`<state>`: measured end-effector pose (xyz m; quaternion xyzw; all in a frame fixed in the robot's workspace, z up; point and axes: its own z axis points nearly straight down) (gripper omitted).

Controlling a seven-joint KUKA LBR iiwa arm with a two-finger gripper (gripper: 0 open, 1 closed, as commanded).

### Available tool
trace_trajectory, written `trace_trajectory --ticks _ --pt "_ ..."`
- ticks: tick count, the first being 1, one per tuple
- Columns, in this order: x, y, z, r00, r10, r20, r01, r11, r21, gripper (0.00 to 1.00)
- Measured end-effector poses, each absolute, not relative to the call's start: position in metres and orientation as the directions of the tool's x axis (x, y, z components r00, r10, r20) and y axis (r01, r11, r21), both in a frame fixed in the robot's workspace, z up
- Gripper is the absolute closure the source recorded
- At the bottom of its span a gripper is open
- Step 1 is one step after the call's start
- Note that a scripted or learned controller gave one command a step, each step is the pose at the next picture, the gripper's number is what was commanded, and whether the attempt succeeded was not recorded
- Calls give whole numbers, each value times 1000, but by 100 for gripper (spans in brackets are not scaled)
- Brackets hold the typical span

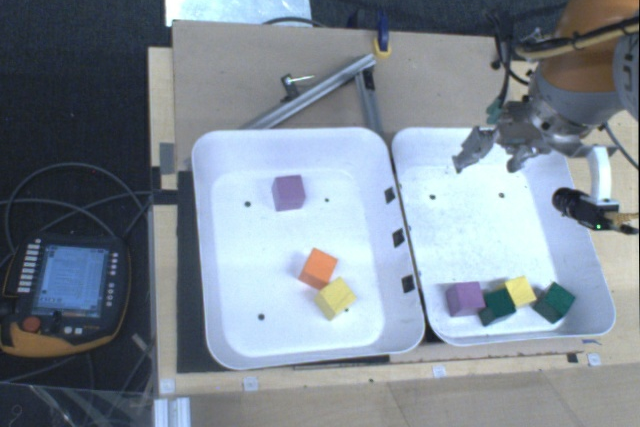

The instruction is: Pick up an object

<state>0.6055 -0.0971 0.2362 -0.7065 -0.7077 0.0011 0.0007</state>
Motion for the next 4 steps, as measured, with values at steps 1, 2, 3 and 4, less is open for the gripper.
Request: trace_trajectory --ticks 1,2,3,4 --pt "605 -101 174 -2 1000 0 1000 2 -4 0" --pt "603 -106 112 -2 1000 0 1000 2 -4 0" --pt "606 -106 127 -5 1000 0 1000 5 4 100" --pt "609 -98 188 -5 1000 -1 1000 5 8 100"
